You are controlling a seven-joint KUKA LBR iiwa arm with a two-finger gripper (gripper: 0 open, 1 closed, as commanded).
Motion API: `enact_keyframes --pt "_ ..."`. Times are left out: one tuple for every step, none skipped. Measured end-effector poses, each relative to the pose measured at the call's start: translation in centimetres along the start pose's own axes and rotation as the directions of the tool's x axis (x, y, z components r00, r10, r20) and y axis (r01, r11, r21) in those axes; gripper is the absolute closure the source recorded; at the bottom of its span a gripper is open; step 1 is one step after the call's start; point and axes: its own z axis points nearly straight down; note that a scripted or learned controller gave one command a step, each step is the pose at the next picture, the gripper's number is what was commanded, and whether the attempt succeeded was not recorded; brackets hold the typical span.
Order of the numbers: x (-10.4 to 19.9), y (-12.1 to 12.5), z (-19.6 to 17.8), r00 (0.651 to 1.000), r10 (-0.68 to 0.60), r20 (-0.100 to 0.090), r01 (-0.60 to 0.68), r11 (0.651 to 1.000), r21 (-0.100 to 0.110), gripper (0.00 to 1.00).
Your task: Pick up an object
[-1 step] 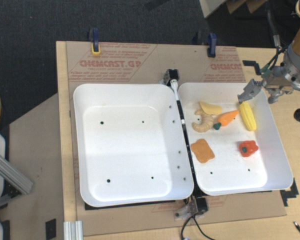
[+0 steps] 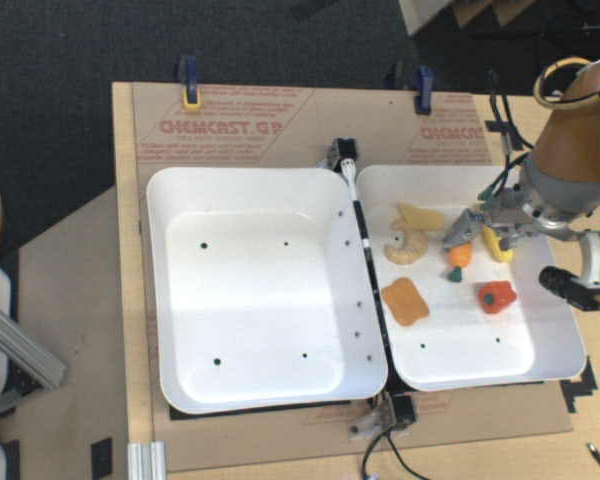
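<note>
My gripper [image 2: 477, 238] hangs low over the upper right part of the right bin [image 2: 540, 363], its fingers spread apart and open. Just below its left finger lies a small orange carrot [image 2: 460, 258] with a green tip. A yellow piece [image 2: 498, 245] lies under the right finger; nothing is clearly clamped between the fingers. A red strawberry-like toy [image 2: 496, 296] sits lower right of the carrot. A flat orange piece [image 2: 406, 301] lies near the bin's left side, with two beige pieces, one curved [image 2: 405, 251] and one flatter [image 2: 421, 216], above it.
The left bin [image 2: 180, 208] stands beside the right one, joined along a black divider [image 2: 365, 258]. The arm's grey body with its orange band [image 2: 572, 148] leans in from the right. Blue clamps [image 2: 189, 71] hold the cardboard base at the back.
</note>
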Motion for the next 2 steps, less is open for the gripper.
enact_keyframes --pt "7.0 4.2 4.5 1.000 -0.009 0.000 0.009 1.000 -0.014 0.00" --pt "6.5 4.1 3.1 1.000 -0.001 0.004 0.001 1.000 -0.016 1.00"
